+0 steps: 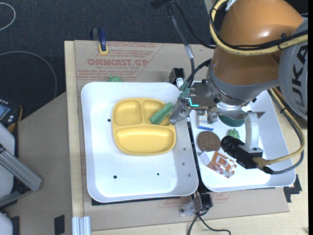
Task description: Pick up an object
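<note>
A green elongated object [161, 114] lies slanted across the upper right rim of a yellow divided plate [142, 138] in the left bin [98, 131]. My gripper [181, 109] hangs over the wall between the two bins, right at the green object's upper right end. Whether it touches or holds that object is hidden by the wrist. In the right bin [279, 126] lie a brown round disc [209, 141], an orange and white patterned piece [222, 163], a teal object [234, 133] and a small blue and white item [204, 126], all partly under the arm.
The big orange and grey arm [254, 38] covers the back of the right bin. A cardboard sheet [117, 58] lies under both bins, with a blue and yellow clamp [102, 40] at its back edge. A small green scrap [115, 79] sits behind the left bin.
</note>
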You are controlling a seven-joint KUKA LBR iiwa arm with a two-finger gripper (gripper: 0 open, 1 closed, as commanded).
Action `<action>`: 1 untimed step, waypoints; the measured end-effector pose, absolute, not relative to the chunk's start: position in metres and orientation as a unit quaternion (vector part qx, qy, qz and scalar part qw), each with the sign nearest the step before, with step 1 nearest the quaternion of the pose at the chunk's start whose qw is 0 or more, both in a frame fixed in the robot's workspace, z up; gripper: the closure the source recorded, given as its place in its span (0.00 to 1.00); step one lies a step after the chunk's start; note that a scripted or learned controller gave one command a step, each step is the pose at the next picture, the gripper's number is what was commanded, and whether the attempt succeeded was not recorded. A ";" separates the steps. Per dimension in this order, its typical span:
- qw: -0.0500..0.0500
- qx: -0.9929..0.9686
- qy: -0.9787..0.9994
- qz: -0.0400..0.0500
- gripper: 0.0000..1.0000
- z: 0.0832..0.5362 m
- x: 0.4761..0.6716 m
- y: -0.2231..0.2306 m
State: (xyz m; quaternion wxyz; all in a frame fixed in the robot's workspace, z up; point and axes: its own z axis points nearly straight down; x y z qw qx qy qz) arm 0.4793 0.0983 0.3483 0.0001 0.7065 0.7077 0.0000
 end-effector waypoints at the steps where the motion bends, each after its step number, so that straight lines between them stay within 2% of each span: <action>1: 0.001 0.706 0.708 0.001 1.00 0.359 0.480 0.099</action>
